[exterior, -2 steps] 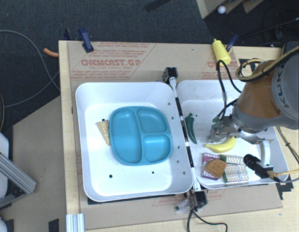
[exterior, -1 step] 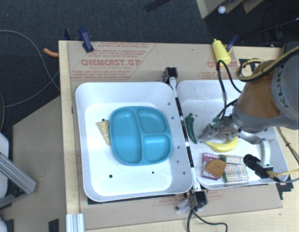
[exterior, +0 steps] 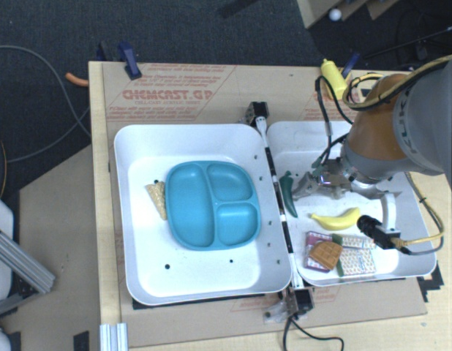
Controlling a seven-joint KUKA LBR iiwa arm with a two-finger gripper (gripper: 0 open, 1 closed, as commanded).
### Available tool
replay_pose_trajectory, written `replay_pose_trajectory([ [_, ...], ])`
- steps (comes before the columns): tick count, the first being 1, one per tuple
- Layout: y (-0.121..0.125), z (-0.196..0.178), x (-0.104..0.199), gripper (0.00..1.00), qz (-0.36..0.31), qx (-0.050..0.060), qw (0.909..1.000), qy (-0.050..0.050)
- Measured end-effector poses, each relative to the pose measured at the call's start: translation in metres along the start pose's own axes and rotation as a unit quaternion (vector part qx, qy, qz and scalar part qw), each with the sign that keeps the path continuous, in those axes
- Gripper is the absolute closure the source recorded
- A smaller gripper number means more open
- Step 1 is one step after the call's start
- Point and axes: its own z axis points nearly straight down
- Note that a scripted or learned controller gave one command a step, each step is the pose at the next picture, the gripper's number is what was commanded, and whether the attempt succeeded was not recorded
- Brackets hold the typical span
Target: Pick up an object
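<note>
My gripper (exterior: 314, 183) is low in the right bin (exterior: 299, 141), near its left wall, with the grey arm and orange band reaching in from the right. A dark green object (exterior: 287, 194) lies just left of the gripper by the bin wall. A yellow banana (exterior: 334, 220) lies just below the gripper. Near the front of the bin rest a tan cracker-like piece (exterior: 327, 254) and a flat printed packet (exterior: 352, 254). The left bin (exterior: 138, 152) holds a blue divided plate (exterior: 212, 203) and a tan wafer (exterior: 158, 197) beside it.
A black divider clamp (exterior: 258, 112) sits between the bins at the back. Cables and a yellow connector (exterior: 333, 76) hang over the right bin's far side. A blue clamp (exterior: 128, 59) grips the bench's back left edge.
</note>
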Motion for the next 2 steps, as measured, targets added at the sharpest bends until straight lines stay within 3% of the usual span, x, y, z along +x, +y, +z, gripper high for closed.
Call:
replay_pose_trajectory([
  [1,-0.045,0.000,0.001,0.00,0.001,0.002,1.0000,0.001],
  [2,-0.025,0.000,-0.013,0.00,0.000,0.000,1.0000,0.000],
])
